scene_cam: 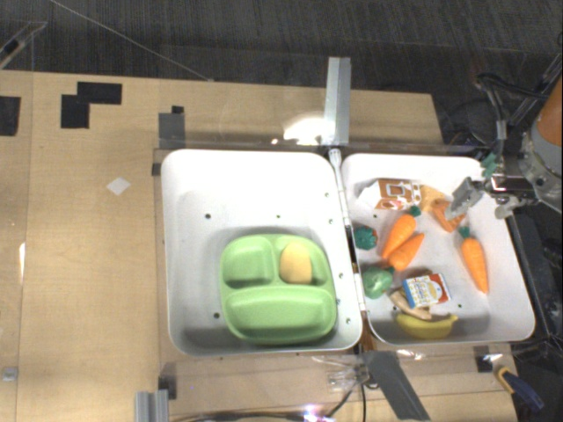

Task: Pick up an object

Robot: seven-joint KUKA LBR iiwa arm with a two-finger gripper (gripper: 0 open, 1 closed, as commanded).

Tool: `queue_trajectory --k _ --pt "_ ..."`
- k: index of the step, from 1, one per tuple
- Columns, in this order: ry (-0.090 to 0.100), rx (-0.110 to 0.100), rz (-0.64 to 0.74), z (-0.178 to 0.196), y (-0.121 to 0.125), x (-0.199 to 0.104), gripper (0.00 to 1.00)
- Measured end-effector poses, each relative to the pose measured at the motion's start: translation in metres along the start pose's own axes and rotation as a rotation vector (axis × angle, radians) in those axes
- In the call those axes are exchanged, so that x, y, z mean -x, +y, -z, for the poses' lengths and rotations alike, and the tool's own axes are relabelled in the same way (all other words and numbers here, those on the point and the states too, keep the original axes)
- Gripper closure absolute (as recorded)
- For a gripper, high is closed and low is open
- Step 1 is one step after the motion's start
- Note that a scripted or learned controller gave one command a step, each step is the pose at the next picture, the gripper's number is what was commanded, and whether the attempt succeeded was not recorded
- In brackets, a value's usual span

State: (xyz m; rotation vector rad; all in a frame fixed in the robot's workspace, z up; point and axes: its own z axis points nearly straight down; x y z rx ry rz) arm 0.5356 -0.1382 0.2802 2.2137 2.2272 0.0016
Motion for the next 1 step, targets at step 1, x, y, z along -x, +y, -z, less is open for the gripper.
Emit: queue_trajectory --k 1 --pt "0.000 0.000 0.045 -0.1787 0.0290 0.0069 0.00"
